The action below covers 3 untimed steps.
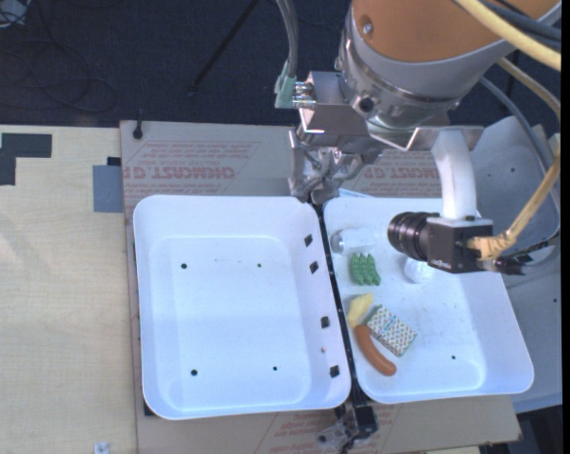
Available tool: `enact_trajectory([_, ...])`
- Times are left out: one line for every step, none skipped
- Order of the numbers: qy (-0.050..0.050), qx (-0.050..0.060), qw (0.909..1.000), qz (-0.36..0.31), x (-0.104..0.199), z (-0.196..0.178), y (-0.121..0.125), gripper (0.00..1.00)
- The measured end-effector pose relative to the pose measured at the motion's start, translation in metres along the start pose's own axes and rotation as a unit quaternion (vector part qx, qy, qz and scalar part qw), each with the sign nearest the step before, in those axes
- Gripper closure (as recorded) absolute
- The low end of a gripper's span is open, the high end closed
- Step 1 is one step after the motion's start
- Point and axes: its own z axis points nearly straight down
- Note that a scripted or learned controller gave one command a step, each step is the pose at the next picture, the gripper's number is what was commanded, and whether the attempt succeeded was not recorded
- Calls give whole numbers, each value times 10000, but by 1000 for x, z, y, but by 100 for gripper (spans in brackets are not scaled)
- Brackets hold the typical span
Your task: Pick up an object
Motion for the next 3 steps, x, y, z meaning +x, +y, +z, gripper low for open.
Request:
enact_trajectory([-8, 23, 10000, -27, 1, -9, 0, 100])
enact_trajectory([-16, 49, 10000, -56, 1, -18, 0, 100])
enact_trajectory([-23, 74, 9999, -86, 2, -27, 0, 100])
